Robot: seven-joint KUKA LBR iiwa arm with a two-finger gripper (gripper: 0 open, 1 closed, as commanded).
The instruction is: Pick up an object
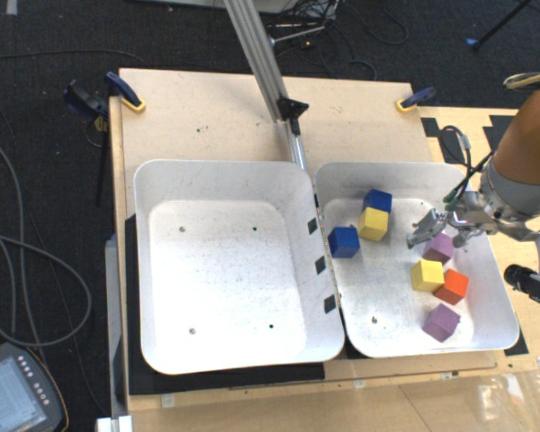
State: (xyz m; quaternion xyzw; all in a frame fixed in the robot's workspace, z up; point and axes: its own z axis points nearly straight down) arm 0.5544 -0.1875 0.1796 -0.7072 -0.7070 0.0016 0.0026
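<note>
Gripper [439, 226] low in right bin [486, 331], just above pale purple block [438, 247]; fingers' state cannot be told. Yellow block [427, 274], orange block [452, 285] just beside purple one. Left bin [153, 187] adjoining.

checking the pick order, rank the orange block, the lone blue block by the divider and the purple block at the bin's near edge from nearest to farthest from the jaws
Measured from the gripper in the camera view:
1. Orange block, just below it, in the right bin.
2. Purple block, farther down, at the bin's near edge.
3. Blue block, off to the left, beside the divider.
</note>
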